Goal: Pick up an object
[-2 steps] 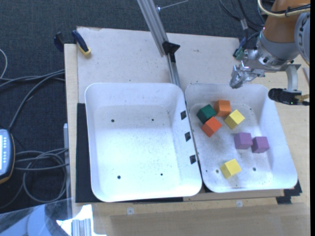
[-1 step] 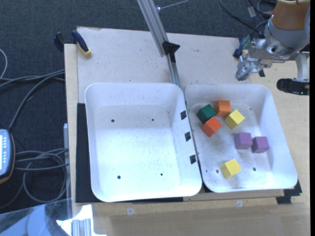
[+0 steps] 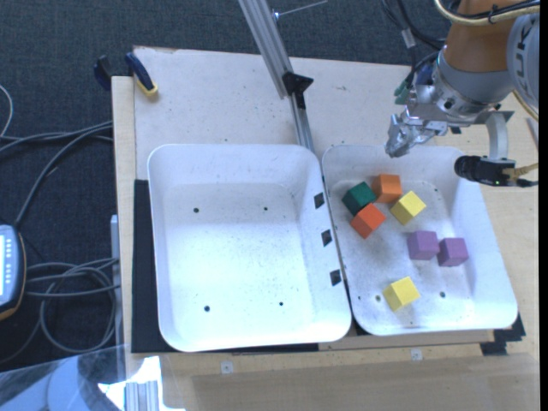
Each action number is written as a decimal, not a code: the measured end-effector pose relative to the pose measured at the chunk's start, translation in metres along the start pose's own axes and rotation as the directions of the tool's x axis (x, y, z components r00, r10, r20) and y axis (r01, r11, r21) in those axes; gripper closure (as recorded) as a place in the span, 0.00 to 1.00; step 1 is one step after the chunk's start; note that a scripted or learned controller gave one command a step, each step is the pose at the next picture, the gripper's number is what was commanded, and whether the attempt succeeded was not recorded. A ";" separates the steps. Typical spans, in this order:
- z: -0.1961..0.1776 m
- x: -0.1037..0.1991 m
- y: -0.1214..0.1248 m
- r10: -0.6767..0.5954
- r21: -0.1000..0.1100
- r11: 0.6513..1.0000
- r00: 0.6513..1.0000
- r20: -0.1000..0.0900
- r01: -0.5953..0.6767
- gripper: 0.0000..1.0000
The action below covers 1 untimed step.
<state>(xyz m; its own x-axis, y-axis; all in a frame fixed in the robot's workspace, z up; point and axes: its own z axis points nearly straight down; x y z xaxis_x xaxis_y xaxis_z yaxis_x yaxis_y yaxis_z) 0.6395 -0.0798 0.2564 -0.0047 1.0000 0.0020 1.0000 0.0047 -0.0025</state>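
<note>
The right bin [image 3: 479,264] holds several small blocks: a green one [image 3: 360,197], an orange one [image 3: 390,186] beside it, a red-orange one [image 3: 368,220], a yellow one [image 3: 408,206], two purple ones [image 3: 422,244] [image 3: 453,251] and another yellow one [image 3: 401,293] near the front. My gripper [image 3: 399,145] hangs above the bin's far edge, up and slightly right of the green and orange blocks, with nothing between its fingers. The fingertips look close together.
The left bin [image 3: 171,229] sits beside the right one, a row of black clips along their shared wall. A metal bar [image 3: 270,37] slants across the bench's back. A yellow-and-blue clamp [image 3: 139,73] sits at the far left corner. Cables lie off the bench at left.
</note>
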 end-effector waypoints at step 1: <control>-0.003 0.043 -0.021 0.000 0.000 1.000 1.000 0.000 0.000 1.00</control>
<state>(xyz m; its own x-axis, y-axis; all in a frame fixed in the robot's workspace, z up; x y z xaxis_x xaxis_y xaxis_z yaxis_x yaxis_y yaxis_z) 0.6179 -0.0367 0.2593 -0.0049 1.0000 0.0025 1.0000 0.0049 -0.0021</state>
